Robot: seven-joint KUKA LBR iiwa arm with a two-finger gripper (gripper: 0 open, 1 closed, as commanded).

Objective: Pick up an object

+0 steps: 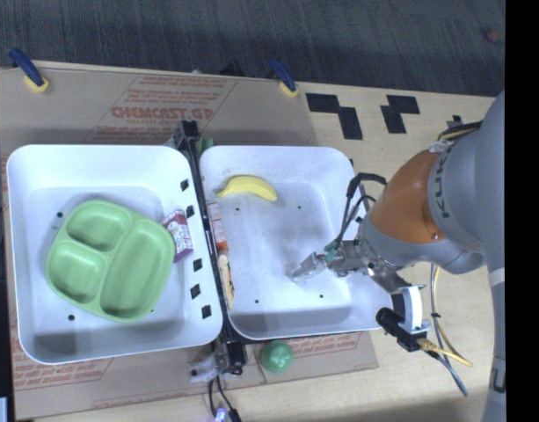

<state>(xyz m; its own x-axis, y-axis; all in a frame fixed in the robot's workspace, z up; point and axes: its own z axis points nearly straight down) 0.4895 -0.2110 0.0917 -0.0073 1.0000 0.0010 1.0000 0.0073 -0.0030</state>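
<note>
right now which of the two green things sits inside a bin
The green divided plate, lying in the left bin. The small green ball rests outside on the bench, just past the right bin's near edge.

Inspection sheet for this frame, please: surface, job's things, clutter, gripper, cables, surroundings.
Surface: cardboard-covered bench bearing a left bin and a right bin side by side.
Job's things: banana at the far side of the right bin; green tray and a small packet in the left bin; another packet at the right bin's left wall.
Clutter: green ball on the bench in front of the right bin.
Gripper: gripper low over the right bin's floor, nothing seen between its fingers.
Cables: black cables looping from the wrist; yellow wires near the arm.
Surroundings: blue clamps on the far edge; dark carpet beyond.
</note>
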